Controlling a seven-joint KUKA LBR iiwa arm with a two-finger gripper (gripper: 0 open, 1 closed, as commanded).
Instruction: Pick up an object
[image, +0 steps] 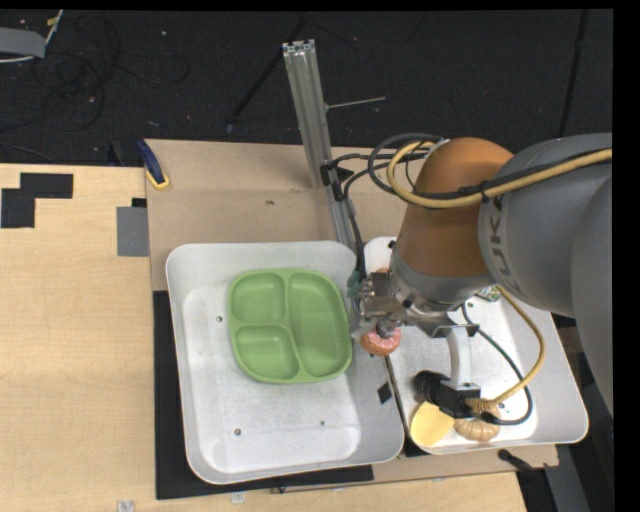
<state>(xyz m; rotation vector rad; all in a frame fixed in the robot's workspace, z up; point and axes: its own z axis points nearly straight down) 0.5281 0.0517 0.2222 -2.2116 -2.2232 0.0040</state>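
My gripper (380, 328) hangs over the seam between the two white bins, under the orange band of the arm. A small pink and red round object (381, 343) sits between its fingertips, and the gripper is shut on it. The object appears lifted above the bin rims. In the left bin (210, 420) lies a green divided plate (290, 325), just left of the gripper. At the front of the right bin (560, 415) lie a yellow flat piece (430, 428) and a tan curved piece (477, 430).
The arm covers most of the right bin. A grey metal post (315, 130) rises behind the bins, close to the wrist. A small black piece (384, 393) rests at the left bin's right rim.
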